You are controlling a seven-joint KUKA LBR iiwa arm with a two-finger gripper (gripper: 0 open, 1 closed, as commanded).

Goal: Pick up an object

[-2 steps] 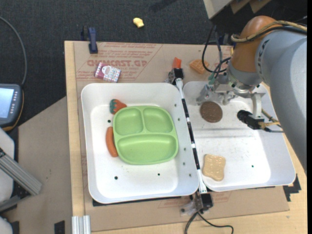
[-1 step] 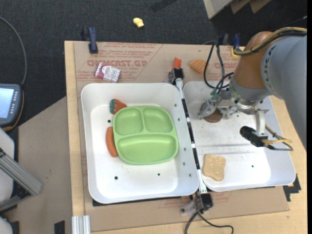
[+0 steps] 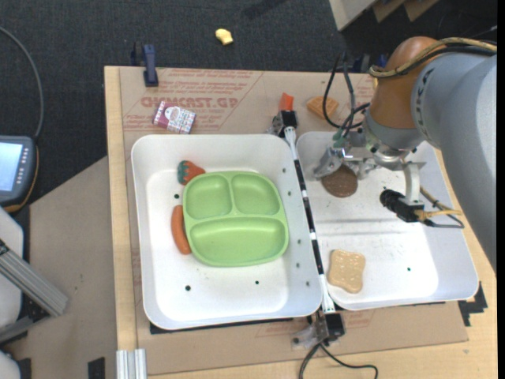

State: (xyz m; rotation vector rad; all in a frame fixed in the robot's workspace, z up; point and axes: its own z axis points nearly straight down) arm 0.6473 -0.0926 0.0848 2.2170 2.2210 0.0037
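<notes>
In the right bin (image 3: 442, 283) a round brown patty (image 3: 341, 185) lies near the far left corner. My gripper (image 3: 346, 163) hangs directly over it, its lower parts reaching the patty's top edge; contact cannot be judged. A tan slice of toast (image 3: 346, 270) lies near the front left of the same bin. The left bin (image 3: 158, 283) holds a green divided plate (image 3: 234, 216), an orange carrot-like piece (image 3: 180, 229) along the plate's left side, and a small red and green piece (image 3: 189, 170) at its far left corner.
The arm's grey body and orange band (image 3: 402, 77) cover the far right of the right bin. On the cardboard behind the bins lie a pink packet (image 3: 173, 117), a blue clamp (image 3: 148, 63) and a tan piece (image 3: 323, 106). The ridge (image 3: 304, 212) between the bins runs beside the patty.
</notes>
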